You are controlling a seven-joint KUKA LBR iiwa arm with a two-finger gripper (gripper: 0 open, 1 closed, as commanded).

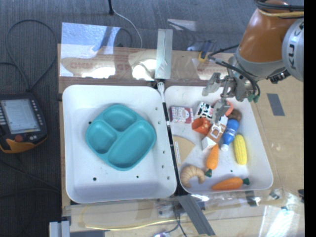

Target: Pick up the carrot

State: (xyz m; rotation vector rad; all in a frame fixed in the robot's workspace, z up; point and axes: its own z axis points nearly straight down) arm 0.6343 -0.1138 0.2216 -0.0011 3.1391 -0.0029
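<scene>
Poised over the far end of the right bin (261, 132), my gripper (224, 101) hangs above a tight clutter of toys; from this slanted view I cannot tell how it is set.

The risk, as I judge it, is mistaken identity. Two carrots lie here. One carrot (212, 158) sits a short way toward the camera from my hand, tilted, its green end down, just beside the blue bottle (229, 132) and near the corn cob (240, 149). A second carrot (228, 183) lies farther off, along the bin's near wall, lengthwise, green tip pointing toward my side. Dropping straight down, I would likely land on the orange wedge (201, 125) or the bottle instead. A smooth, tapering carrot could also squirt from a pinch taken near its thin end.

Both are bright orange, plastic-looking, rounded. The croissant (191, 173) lies close by the tilted one.
</scene>
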